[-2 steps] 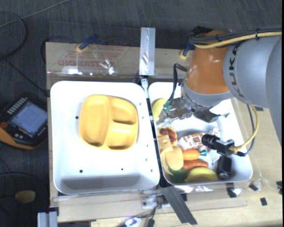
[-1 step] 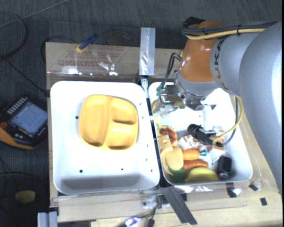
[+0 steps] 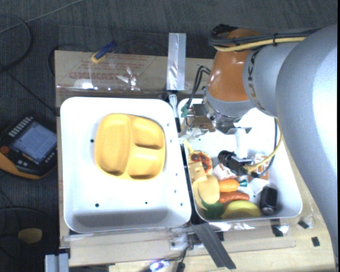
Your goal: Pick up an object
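Observation:
The right bin (image 3: 289, 205) holds a heap of small objects at its near end: a yellow banana (image 3: 242, 209), an orange carrot-like piece (image 3: 233, 197), a pale yellow fruit (image 3: 209, 190), a black block (image 3: 268, 200) and a red-patterned item (image 3: 200, 161). My gripper (image 3: 197, 122) reaches down at the far left corner of that bin, beside the wall between the two bins, beyond the heap. The orange wrist band (image 3: 229, 75) and grey arm cover the far part of the bin.
The left bin (image 3: 79, 208) holds a yellow sectioned tray (image 3: 128, 145) in its middle. A clear plastic sheet (image 3: 113, 69) lies on the bench behind the bins. A handheld device (image 3: 28, 146) lies on the floor at the left.

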You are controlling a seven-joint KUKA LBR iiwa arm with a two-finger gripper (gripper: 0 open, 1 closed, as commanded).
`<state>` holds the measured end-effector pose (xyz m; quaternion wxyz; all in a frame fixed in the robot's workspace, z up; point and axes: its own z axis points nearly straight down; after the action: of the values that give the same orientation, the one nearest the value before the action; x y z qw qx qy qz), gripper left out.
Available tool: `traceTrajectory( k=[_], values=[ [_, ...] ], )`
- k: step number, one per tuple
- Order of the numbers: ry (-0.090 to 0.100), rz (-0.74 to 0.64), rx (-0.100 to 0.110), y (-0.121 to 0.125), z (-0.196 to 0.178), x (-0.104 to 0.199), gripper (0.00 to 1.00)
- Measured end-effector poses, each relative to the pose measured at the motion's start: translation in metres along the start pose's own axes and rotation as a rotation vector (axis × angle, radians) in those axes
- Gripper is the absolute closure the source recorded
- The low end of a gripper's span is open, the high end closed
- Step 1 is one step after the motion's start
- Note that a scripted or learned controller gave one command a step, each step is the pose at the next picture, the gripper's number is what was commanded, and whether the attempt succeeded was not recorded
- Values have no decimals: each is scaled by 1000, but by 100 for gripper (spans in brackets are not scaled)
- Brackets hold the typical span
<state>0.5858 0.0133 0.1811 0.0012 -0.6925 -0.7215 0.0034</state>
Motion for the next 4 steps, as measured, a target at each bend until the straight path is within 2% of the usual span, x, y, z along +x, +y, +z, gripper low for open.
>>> traceTrajectory(
  k=[1,2,3,4],
  values=[
    [-1,-60,-2,19,-12,-57,100],
    [-1,-61,-2,19,-12,-57,0],
    [-2,-179,-2,56,-1,-84,0],
    [0,-263,-3,49,60,-115,0]
  ],
)
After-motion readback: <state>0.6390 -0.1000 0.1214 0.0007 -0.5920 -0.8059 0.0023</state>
